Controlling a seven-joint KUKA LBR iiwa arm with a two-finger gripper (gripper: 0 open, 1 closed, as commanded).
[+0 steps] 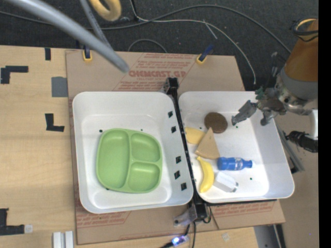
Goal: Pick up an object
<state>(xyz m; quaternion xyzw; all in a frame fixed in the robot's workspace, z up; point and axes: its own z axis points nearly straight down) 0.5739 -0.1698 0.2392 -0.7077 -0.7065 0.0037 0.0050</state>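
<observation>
The fingers (252, 114) were spread apart, one dark tip (240, 116) angled down-left toward the right bin's middle and the other (267, 118) nearer the arm, with nothing between them. They hung over the upper right part of the right bin (269, 154), close to its far right corner. The arm (302, 61) rose behind them at the picture's right side, its orange band showing at the top.

Just left of the fingers, apart from them, lay a brown disc (215, 122) on the bin floor. Below the disc sat a tan wedge (208, 145), its point toward the disc, and a pale yellow piece (193, 135) touched the wedge's left side against the bin's left wall. A banana (206, 174) curved down from under the wedge near the front left corner. A blue bottle (234, 164) lay on its side just right of the banana's top, and a white block (226, 182) lay below the bottle, beside the banana's lower end.

The left bin (83, 138) held a green tray (129, 160) with three compartments, lying flat in its middle. Both bins stood side by side on a cardboard sheet (150, 71) on the desk (31, 154). Thin cables (227, 37) ran over the dark floor behind the desk
</observation>
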